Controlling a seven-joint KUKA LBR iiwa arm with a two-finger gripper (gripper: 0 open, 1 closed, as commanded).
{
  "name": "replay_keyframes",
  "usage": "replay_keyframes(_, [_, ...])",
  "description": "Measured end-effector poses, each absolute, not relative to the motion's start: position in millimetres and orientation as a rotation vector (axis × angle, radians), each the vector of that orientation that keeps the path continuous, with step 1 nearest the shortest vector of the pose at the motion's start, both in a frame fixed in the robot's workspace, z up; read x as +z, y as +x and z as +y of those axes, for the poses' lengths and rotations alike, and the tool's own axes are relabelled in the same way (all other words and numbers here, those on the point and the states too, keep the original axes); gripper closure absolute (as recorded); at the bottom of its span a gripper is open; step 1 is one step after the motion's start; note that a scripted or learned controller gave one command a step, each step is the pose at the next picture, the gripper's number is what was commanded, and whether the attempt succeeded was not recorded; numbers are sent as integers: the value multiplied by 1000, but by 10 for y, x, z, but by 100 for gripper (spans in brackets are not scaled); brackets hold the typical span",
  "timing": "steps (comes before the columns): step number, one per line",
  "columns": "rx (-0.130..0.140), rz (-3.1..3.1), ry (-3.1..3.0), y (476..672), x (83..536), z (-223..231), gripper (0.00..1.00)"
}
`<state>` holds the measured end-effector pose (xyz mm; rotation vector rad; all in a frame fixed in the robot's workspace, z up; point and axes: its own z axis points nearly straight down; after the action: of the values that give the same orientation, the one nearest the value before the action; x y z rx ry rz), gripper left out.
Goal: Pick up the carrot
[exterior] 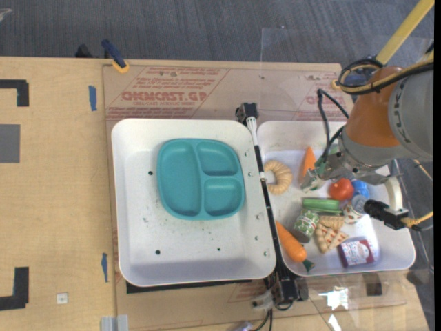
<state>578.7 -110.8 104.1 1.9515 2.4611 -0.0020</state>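
Down at the lower left of the right bin (pixel 403 257), the carrot (pixel 290 243) lies against the left wall, tip toward the upper left. Just beside it sit a green packet (pixel 306 223) and waffle piece (pixel 329 232). Well apart, higher up, the gripper (pixel 315 178) hovers near a tomato (pixel 340 188); whether its jaws are wide or narrow cannot be told.

The gripper (pixel 311 180) hangs low in the right bin (pixel 403 257) beside a small orange piece (pixel 308 160) — the carrot (pixel 290 242) lies at that bin's left edge, near its front corner.
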Motion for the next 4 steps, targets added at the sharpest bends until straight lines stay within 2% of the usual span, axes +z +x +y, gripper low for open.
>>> replay_keyframes(1, [6, 2042, 2384, 5957, 1865, -647, 100])
replay_keyframes(2, [0, 2040, 2387, 5947, 1848, -660, 0])
replay_keyframes(3, [-11, 2073, 2368, 5539, 1185, -1063, 0])
replay_keyframes(4, [2, 2105, 2329, 6421, 1227, -975, 0])
